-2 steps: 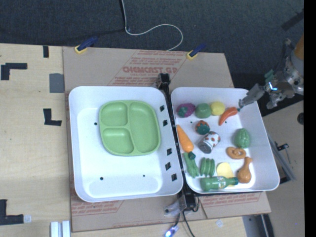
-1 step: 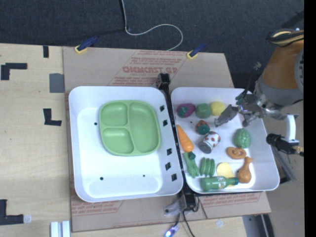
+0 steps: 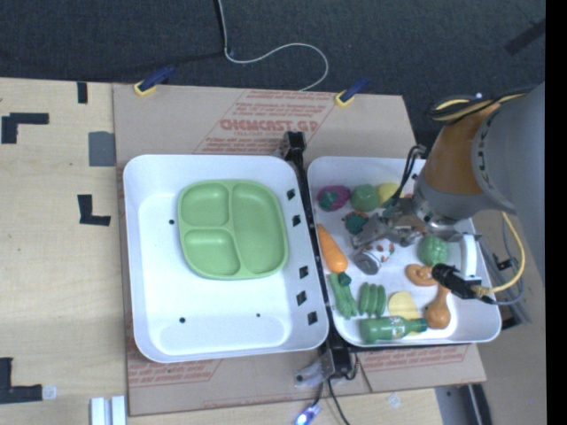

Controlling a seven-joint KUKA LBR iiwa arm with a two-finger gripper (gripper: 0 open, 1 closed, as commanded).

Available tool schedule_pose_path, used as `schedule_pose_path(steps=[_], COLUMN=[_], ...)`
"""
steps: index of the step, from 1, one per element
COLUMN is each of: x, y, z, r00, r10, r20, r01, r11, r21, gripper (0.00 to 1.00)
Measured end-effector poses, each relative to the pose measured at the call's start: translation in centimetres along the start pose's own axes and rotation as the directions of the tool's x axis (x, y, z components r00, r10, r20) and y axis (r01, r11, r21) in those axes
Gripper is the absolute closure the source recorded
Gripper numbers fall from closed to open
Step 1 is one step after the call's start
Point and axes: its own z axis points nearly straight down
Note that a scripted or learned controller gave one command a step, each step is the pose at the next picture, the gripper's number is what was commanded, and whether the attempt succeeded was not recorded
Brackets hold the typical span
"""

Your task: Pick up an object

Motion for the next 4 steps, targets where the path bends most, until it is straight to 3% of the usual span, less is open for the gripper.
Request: schedule_pose_path(steps=[1, 2, 3, 4], x=[3.6, 3.4, 8.8, 17.1], y=[6.1, 5.8, -3.5, -8.8], z=[-0.3, -1.2, -10.8, -20.8], r00=[1.000, 1.000, 1.000, 1.000], r10=[-0.005, -0.001, -0.001, -0.006], r20=[0.002, 0.001, -0.002, -0.001], r01=[0.005, 0.001, 0.001, 0.006], r11=[1.000, 1.000, 1.000, 1.000], r21=[-0.001, 0.003, -0.005, -0.007], gripper=[0.00, 1.00, 1.00, 1.00])
